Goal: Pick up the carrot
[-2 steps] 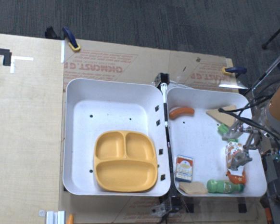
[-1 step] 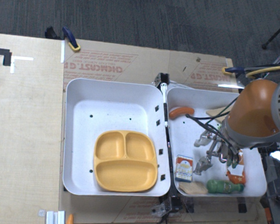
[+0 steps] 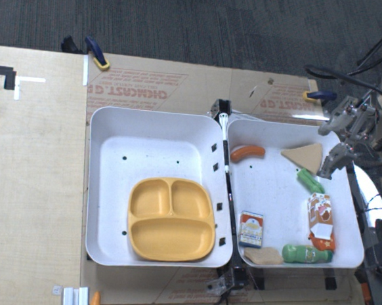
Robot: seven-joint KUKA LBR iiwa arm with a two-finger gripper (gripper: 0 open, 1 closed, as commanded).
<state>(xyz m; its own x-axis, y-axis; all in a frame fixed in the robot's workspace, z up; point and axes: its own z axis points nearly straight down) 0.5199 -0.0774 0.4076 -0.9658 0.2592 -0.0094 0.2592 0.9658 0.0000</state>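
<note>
The carrot (image 3: 247, 152) is a short orange piece lying across the far left part of the right bin (image 3: 277, 188), close to the wall between the bins. My gripper (image 3: 327, 164) hangs over the bin's far right corner, well to the right of the carrot. Its tip is beside a tan wedge (image 3: 304, 155) and just above a small green piece (image 3: 310, 181). Nothing shows as held.
The right bin also holds a printed packet (image 3: 319, 221), a green bottle (image 3: 307, 254), a small box (image 3: 251, 229) and a tan scrap (image 3: 264, 256). A yellow divided plate (image 3: 171, 219) lies in the left bin (image 3: 110, 175). Cables trail at the far right.
</note>
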